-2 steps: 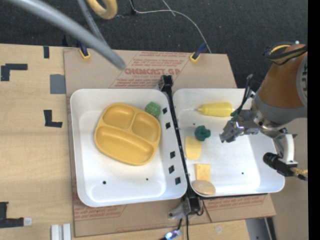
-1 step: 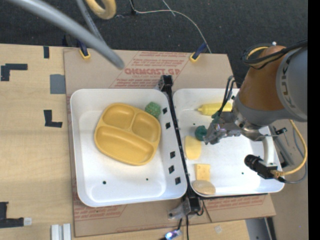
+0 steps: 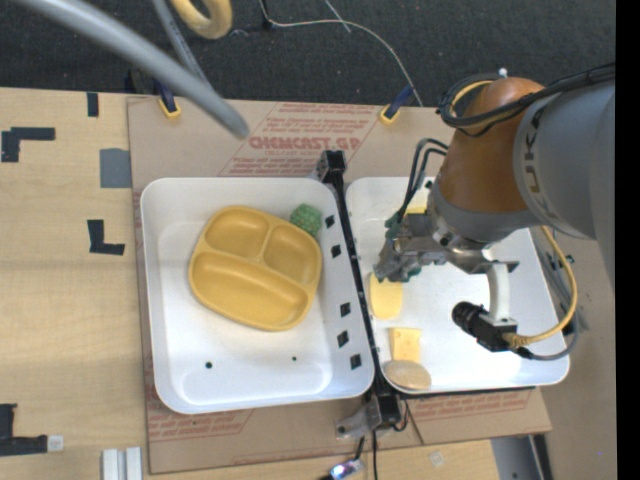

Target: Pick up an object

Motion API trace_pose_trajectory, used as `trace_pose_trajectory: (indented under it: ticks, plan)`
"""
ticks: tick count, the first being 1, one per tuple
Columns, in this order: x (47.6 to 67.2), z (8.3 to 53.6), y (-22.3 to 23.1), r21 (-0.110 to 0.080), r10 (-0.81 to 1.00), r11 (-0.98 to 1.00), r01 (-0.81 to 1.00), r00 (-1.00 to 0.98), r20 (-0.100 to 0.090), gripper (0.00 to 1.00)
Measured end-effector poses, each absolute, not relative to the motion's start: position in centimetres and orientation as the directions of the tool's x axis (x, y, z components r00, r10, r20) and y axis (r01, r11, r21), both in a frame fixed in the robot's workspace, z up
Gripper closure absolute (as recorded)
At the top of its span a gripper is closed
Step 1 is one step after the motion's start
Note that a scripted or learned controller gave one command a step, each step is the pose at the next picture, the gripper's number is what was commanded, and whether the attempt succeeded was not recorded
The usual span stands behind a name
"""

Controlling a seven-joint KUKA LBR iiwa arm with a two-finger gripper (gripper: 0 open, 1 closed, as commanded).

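Note:
My gripper [image 3: 397, 263] hangs over the left part of the right bin [image 3: 520, 368], its fingers pointing down right above a pale yellow cheese-like slab [image 3: 386, 298]. A second yellow slab [image 3: 406, 344] lies nearer the front, and a tan oval piece [image 3: 406, 374] sits at the bin's front left corner. Another yellow bit [image 3: 418, 204] peeks out behind the arm. The slant hides the fingertips' spacing, and nothing shows between them.
The left bin [image 3: 165, 268] holds a yellow divided plate [image 3: 256, 266] with a small green object [image 3: 307, 217] at its far right edge. A black divider [image 3: 345, 268] runs between the bins. The grey and orange arm covers the right bin's middle and back.

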State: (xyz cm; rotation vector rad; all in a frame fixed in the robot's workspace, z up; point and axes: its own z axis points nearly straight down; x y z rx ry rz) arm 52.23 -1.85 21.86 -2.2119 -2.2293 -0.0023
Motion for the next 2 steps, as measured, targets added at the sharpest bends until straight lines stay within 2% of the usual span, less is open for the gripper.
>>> trace_pose_trajectory:
  ticks: [2]
  plan:
    - [52.4,20.7,8.3,-0.003,1.000,0.007,1.000,-0.007,0.001,1.00]
